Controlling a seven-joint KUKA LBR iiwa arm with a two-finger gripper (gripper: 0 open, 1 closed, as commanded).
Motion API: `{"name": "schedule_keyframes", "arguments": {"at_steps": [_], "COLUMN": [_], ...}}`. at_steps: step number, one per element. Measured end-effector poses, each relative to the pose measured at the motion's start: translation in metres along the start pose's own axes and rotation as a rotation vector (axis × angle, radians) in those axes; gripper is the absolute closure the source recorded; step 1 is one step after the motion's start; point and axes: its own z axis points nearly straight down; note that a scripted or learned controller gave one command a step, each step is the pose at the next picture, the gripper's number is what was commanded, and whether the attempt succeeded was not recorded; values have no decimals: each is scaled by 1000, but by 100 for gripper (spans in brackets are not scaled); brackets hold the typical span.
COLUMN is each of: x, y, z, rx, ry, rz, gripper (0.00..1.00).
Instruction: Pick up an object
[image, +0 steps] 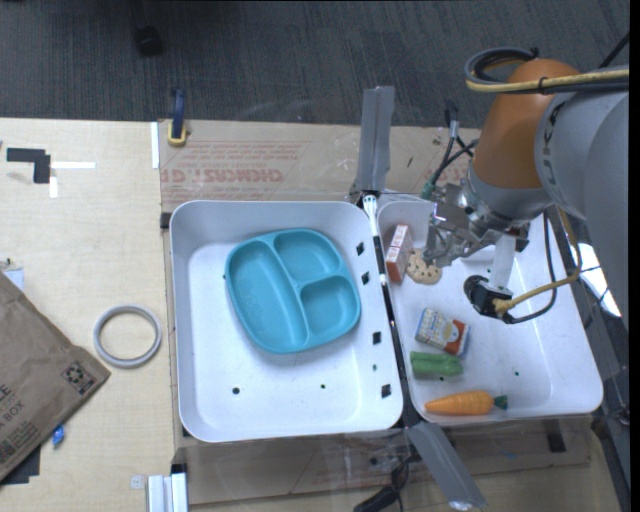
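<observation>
My gripper (437, 250) hangs low over the back of the right bin (560, 345), just above a round tan cookie (427, 271) with dark chips. A small reddish-brown box (398, 251) stands to the gripper's left against the bin's left wall. Nearer the front lie a small printed carton (441, 331), a green cucumber-like piece (436, 366) and an orange carrot (463, 403). The grey arm with its orange band (520, 110) comes down from the upper right.
The left bin (200, 330) holds a blue three-part plate (292, 290). A tape ring (127, 334) and a brown cardboard box (35, 385) lie on the bench to the left. A black and yellow cable (495, 298) hangs beside the gripper over the right bin.
</observation>
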Motion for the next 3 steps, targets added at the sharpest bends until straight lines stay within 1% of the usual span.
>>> {"name": "schedule_keyframes", "arguments": {"at_steps": [1, 2, 3], "x": [68, 64, 20], "y": [43, 44, -28], "z": [-10, -32, -1], "rx": [-3, -4, -2], "ry": [0, 1, 1], "rz": [124, 124, -630], "gripper": [100, 100, 100]}}
